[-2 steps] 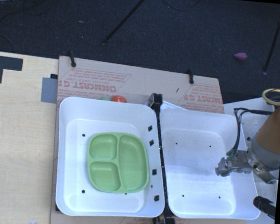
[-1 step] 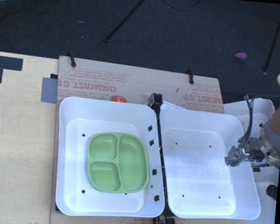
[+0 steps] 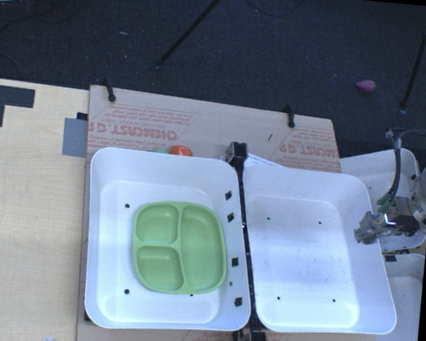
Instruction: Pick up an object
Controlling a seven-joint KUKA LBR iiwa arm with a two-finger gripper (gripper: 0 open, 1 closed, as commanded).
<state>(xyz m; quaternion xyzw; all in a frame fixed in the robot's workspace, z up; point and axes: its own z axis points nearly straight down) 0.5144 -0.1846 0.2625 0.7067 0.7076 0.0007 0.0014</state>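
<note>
A light green divided plate (image 3: 180, 246) with three compartments lies flat in the left white bin (image 3: 112, 193), a little right of its middle. My gripper (image 3: 371, 229) hangs at the right rim of the right white bin (image 3: 335, 307), far from the plate. It is small and partly blurred against the arm's cables.
A small orange object (image 3: 180, 151) and a bit of green beside it peek out behind the left bin's far rim. A black divider (image 3: 238, 237) runs between the two bins. Both bins rest on a cardboard sheet (image 3: 202, 127), with the wooden bench top (image 3: 18, 221) to its left.
</note>
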